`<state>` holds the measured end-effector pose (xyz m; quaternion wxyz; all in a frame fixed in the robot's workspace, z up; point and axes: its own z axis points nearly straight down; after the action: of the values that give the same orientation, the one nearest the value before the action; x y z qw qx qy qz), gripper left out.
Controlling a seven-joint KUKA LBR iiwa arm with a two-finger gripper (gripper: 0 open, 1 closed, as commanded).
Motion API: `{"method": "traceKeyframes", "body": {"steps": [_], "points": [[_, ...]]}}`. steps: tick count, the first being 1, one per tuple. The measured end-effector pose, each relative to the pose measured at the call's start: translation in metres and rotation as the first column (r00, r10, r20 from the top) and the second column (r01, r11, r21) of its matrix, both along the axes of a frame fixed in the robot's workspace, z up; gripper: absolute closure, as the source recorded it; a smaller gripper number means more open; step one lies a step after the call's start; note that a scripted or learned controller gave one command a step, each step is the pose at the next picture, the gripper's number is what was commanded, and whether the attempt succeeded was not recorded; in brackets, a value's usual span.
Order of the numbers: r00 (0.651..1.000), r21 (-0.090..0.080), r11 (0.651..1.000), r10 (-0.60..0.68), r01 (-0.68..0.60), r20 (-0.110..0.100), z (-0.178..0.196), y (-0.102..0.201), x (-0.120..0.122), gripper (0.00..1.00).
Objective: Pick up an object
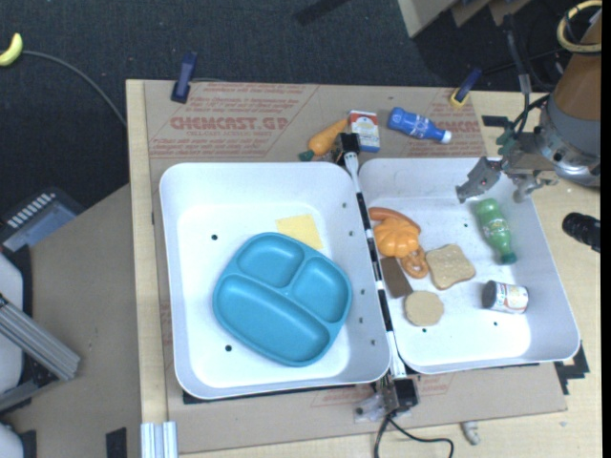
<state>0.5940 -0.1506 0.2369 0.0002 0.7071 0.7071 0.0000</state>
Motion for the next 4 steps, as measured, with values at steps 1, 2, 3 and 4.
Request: {"method": "traceKeyframes", "body": {"steps": [1, 2, 3, 4], "points": [[1.000, -0.001, 1.000, -0.001, 0.001, 0.000, -0.148, -0.038, -0.048, 0.00], [1.000, -0.001, 1.000, -0.001, 0.001, 0.004, -0.150, -0.038, -0.093, 0.00], [1.000, 0.000, 1.000, 0.000, 0.000, 0.007, -0.150, -0.011, -0.043, 0.00], [1.000, -0.001, 1.000, 0.001, -0.001, 0.006, -0.150, 0.015, 0.015, 0.00]]}}
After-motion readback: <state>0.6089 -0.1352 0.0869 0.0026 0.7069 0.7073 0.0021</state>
